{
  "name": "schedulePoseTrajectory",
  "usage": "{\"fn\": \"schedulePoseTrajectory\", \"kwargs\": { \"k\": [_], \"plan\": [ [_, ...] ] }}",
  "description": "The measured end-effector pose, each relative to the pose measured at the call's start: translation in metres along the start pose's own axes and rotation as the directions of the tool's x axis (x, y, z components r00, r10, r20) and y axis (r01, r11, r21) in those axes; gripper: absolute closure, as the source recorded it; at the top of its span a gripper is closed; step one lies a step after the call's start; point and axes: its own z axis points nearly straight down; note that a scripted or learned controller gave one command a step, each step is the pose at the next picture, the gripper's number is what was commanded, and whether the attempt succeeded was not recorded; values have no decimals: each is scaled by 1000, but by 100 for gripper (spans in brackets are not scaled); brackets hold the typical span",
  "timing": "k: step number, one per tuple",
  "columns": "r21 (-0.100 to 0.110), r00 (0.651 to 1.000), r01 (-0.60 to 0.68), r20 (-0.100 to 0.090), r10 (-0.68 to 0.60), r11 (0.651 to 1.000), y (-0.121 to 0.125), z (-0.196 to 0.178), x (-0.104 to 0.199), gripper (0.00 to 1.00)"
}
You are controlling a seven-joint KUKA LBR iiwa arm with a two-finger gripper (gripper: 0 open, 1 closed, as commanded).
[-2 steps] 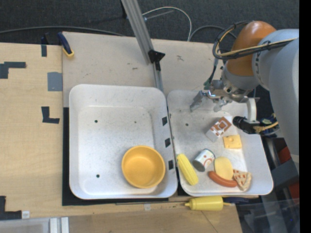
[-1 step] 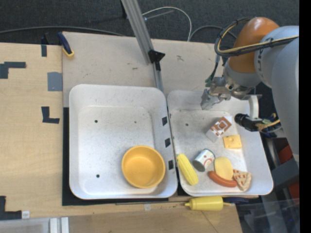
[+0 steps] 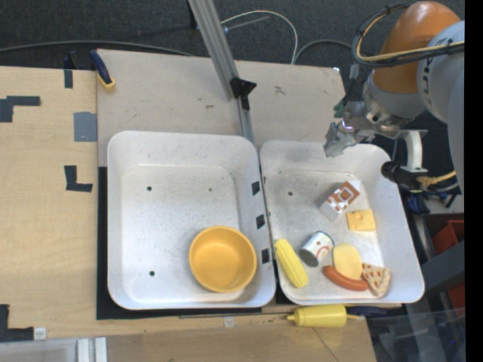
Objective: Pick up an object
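Note:
My gripper hangs over the far edge of the right bin, with nothing visible between its fingertips. Toy food lies in the near half of that bin: a small brown and white box, a yellow cheese cube, a silver can, a corn cob, a pale yellow round piece, a red sausage and a pizza slice. The gripper stands well behind all of them, apart from each.
A yellow bowl sits in the near right corner of the left bin. A yellow mustard bottle lies on the bench in front of the right bin. A grey metal pole rises behind the bins.

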Motion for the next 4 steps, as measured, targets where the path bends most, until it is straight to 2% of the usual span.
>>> {"fn": "schedulePoseTrajectory", "kwargs": {
  "k": [1,2,3,4],
  "plan": [
    [1,1000,0,0,0,1000,1,-47,0,100],
    [7,1000,4,-3,-4,1000,-18,-52,47,100],
    [9,1000,4,-3,-4,1000,-30,-37,98,100],
    [8,1000,5,-3,-5,1000,-40,-37,148,100]
  ]
}}
